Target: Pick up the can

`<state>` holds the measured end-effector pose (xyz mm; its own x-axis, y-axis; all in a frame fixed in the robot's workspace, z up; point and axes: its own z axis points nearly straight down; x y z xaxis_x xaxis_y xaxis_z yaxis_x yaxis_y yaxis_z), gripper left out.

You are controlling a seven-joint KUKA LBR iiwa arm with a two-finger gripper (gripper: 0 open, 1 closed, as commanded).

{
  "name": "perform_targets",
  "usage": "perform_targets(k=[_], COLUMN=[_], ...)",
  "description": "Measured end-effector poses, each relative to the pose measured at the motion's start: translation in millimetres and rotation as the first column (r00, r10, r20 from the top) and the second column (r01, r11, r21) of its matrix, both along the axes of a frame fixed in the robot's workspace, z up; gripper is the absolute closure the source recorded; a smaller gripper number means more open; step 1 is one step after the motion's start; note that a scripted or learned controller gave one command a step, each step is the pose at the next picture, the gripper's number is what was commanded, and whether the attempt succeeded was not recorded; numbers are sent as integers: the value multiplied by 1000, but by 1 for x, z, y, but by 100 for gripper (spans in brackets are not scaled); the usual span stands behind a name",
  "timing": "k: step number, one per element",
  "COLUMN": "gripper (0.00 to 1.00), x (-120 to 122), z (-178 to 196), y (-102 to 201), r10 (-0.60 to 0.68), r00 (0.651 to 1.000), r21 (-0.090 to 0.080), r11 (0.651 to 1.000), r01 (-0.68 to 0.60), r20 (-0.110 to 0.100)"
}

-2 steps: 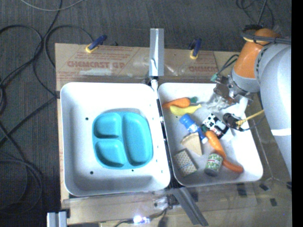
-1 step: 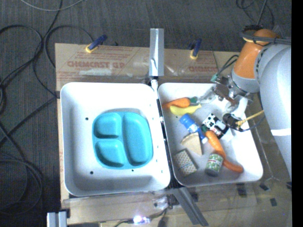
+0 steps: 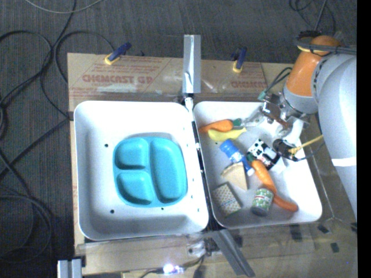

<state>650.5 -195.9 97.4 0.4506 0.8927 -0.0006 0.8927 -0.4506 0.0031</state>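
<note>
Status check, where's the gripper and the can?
Gripper at right bin's far right side. Can upright near front edge, untouched. Orange carrot lies against the can.

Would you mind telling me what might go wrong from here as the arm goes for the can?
1. The can lies near the front of the right bin, touching an orange carrot; closing fingers may catch the carrot instead or push the can away.
2. The gripper sits at the far side of that bin, with a black-and-white toy and a blue bottle in between; a low approach could sweep them along.
</note>
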Motion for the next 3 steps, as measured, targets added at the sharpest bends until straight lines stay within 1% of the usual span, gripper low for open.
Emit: perform_targets(k=[3], gripper=[0], x=[0], z=[0], y=[0], r10=[0], r00=[1000], r21=[0], r11=[1000], r01=[0], r20=[0])
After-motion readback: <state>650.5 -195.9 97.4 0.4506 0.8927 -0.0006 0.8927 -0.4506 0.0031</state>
